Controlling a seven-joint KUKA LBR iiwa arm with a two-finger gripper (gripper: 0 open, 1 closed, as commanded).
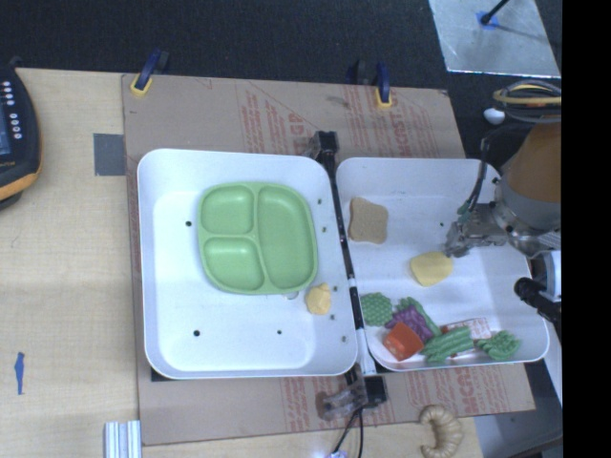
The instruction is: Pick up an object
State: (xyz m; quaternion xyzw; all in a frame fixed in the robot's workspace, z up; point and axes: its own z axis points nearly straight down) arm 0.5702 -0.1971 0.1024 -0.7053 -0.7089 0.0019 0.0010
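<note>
The pincer (460, 239) is at the right side of the frame, low over the right bin (420, 175). I cannot tell how far open it is, and nothing shows between its tips. Just to its lower left lies a yellow lump of toy food (431, 268), very near the tips. Farther left in the same bin is a tan slice of toy bread (368, 221). At the bottom of this bin sits a pile of toy food: a green bumpy piece (375, 307), purple grapes (414, 313), a red piece (403, 342) and green beans (446, 343).

The left bin (172, 337) holds a green plate with three parts (258, 238). A small yellow piece (319, 300) lies just beside the plate's lower right edge. Both bins sit on brown cardboard (239, 113) on the counter (57, 294).
</note>
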